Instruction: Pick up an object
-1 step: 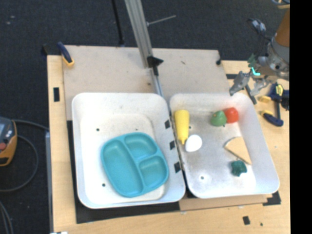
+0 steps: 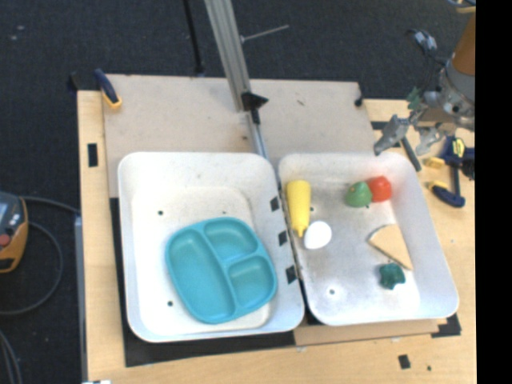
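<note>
Grey metal claws make up the gripper (image 2: 402, 137), which hangs by the far right corner of the right bin (image 2: 428, 294), up above its rim. Its fingers look spread apart with nothing between them, so it seems ready to go down for a grab. Nearest to it are a red ball (image 2: 381, 188) and a green ball (image 2: 358, 194), touching each other at the far side of that bin. A tan wedge (image 2: 390, 245) and a small dark green toy (image 2: 390, 275) lie nearer, well apart from the gripper. A yellow block (image 2: 298, 205) and a white egg (image 2: 318, 235) rest by the left wall. In the left bin (image 2: 140, 198) lies a blue tray (image 2: 220, 269). The red ball looks easiest to reach.
</note>
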